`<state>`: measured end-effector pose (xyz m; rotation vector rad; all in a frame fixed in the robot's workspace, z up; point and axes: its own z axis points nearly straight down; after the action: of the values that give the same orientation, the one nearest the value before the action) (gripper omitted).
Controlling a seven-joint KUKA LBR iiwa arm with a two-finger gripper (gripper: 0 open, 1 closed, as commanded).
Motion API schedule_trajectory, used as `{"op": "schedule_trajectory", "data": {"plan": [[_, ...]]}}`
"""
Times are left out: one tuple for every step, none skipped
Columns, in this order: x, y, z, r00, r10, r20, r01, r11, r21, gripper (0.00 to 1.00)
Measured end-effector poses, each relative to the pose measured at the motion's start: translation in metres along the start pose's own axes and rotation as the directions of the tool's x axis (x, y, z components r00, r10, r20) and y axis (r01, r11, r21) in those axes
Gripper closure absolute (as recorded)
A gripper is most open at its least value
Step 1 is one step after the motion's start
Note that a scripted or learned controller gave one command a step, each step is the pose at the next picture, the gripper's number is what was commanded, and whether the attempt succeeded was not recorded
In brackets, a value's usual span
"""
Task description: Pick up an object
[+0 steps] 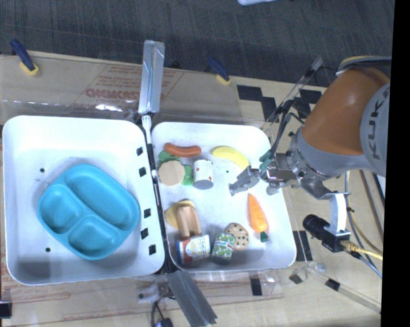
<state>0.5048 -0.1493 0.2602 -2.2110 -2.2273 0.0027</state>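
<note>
Nothing is lifted yet, by my judgement: every object in the camera view lies on the floor of the right bin (272,245), so the whole pick remains. The end effector (241,183) hangs over that bin's middle at about three o'clock, just above the carrot (257,214) at its five o'clock, with the banana (230,156) at eleven. Whether its tips are spread or pressed together I cannot tell; they blur into one grey shape. The left bin (22,145) holds a blue tray (87,212). The arm's upper part is cut off.

arm (349,118) cropped at right edge
</note>
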Motion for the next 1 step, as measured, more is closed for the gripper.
{"op": "schedule_trajectory", "data": {"plan": [[-0.0629,-0.0145,0.0819,0.999,0.050,0.000,-0.050,0.999,0.006,0.00]]}}
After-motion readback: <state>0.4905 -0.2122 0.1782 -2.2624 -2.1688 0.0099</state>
